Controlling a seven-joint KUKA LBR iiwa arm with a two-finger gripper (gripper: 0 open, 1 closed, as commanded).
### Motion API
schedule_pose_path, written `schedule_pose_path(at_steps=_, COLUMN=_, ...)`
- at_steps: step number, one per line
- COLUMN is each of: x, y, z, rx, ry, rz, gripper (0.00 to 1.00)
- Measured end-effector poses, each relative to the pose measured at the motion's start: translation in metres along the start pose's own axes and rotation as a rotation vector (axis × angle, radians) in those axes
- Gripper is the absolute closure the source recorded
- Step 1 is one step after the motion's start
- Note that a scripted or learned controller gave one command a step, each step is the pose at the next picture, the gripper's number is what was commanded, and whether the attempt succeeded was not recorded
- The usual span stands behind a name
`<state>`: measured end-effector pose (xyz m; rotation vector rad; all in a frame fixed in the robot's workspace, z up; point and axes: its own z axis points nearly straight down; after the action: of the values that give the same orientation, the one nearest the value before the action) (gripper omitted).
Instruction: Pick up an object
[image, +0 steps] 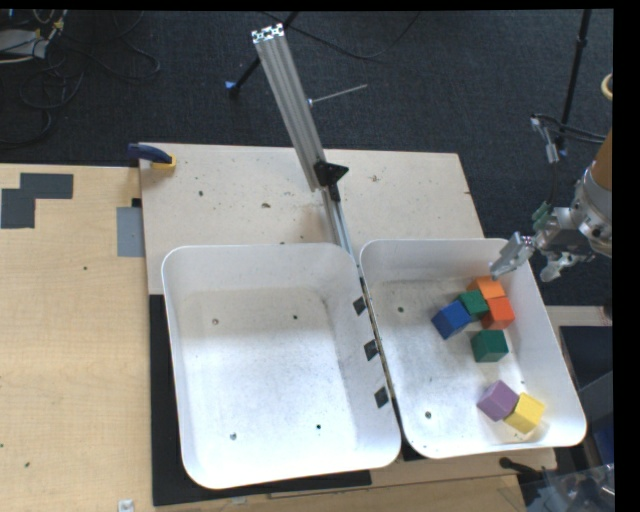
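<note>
Hovering at the far right rim of the right bin (560, 340), the gripper (530, 258) hangs above the blocks with its two grey metal fingers spread apart and nothing between them; one finger (508, 256) slants down and left toward the bin, the other (554, 268) sits just beside the rim.

The blocks lie in the right half of that bin. An orange block (496, 302) (it looks like two cubes joined) has its long axis running from far-left to near-right, its far end nearest the gripper. Touching it on the left is a green cube (473, 303), and a blue cube (451, 319) leans against that, turned so a corner points left. A second green cube (490, 345) sits just near of the orange one. Well apart, toward the near right corner, a purple cube (497, 400) touches a yellow cube (526, 412). All are matte, with sharp edges.

The left bin (200, 300) is smooth white plastic with rounded corners, speckled with dark flecks. Both rest on a pale wooden bench (250, 190).
</note>
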<state>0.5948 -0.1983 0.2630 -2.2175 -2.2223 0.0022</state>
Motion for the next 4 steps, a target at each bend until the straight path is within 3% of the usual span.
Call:
schedule_pose_path(at_steps=1, x=0.000, y=0.000, z=0.000, rx=0.000, ry=0.000, rz=-0.001, gripper=0.00)
schedule_pose_path(at_steps=3, x=0.003, y=-0.004, z=0.124, rx=0.007, ry=0.002, rz=0.004, gripper=0.00)
schedule_pose_path(at_steps=4, x=0.000, y=0.005, z=0.137, rx=-0.029, ry=-0.009, rz=0.004, gripper=0.00)
